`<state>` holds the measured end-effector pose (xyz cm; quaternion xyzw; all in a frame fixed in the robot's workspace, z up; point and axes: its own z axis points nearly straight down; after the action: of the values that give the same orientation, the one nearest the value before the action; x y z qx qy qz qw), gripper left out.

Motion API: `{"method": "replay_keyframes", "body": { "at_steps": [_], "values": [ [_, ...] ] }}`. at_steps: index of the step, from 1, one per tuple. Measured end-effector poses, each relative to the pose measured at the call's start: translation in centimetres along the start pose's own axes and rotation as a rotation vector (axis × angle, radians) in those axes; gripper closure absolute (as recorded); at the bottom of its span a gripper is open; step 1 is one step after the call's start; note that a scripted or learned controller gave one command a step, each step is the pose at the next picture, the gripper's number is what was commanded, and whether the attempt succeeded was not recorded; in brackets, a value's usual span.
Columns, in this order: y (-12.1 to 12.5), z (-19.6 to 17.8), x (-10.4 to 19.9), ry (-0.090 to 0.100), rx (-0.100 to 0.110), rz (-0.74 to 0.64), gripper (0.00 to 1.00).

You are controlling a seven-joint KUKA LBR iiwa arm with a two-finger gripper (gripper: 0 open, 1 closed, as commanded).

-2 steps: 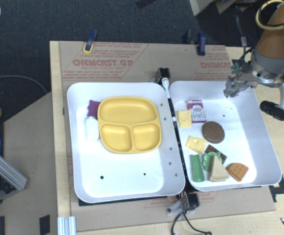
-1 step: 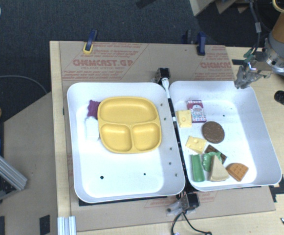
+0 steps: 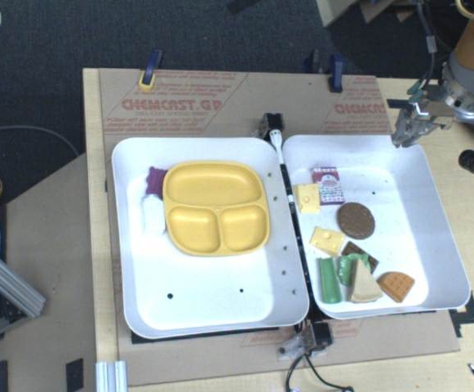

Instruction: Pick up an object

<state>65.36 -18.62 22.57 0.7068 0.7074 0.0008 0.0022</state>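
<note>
The pincer (image 3: 405, 135) hangs at the far right corner of the right bin (image 3: 432, 211), just over its back rim, with the grey arm (image 3: 465, 96) running off to the right behind it; whether it is spread or closed I cannot tell from here, and nothing shows between its tips.

The worktop (image 3: 98, 219) carries 2 white bins side by side; the left bin (image 3: 212, 300) holds a yellow divided tray (image 3: 216, 207) with 3 sections, set toward the back half; a purple piece (image 3: 155, 180) pokes out from under the tray's left edge, and a white item (image 3: 151, 215) lies just beside it, hard to make out against the bin.

The things to pick from all sit in the right bin, toward its left and near side, well apart from the pincer; a small red and white box (image 3: 328, 185) lies nearest the back, with a pale yellow square (image 3: 307, 198) touching its left side; a brown round cookie (image 3: 356, 220) sits just in front of the box; a second yellow block (image 3: 327, 241) lies to the cookie's near left; at the front edge a green stick (image 3: 328, 279), a tan wedge (image 3: 364, 285) and an orange waffle piece (image 3: 396, 285) crowd together, with a dark brown bit (image 3: 356, 256) tucked behind them.

2 clamps (image 3: 148, 73) grip the back edge of the board under the bins.
</note>
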Motion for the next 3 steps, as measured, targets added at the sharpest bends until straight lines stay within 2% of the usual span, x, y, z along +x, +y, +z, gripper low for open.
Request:
{"method": "replay_keyframes", "body": {
  "at_steps": [1, 3],
  "values": [
    [-3.5, 0.9, 3.6, 0.004, 0.009, -0.001, 1.0],
    [-11.4, 1.8, 10.2, 0.005, 0.009, -0.001, 1.0]
  ]
}}
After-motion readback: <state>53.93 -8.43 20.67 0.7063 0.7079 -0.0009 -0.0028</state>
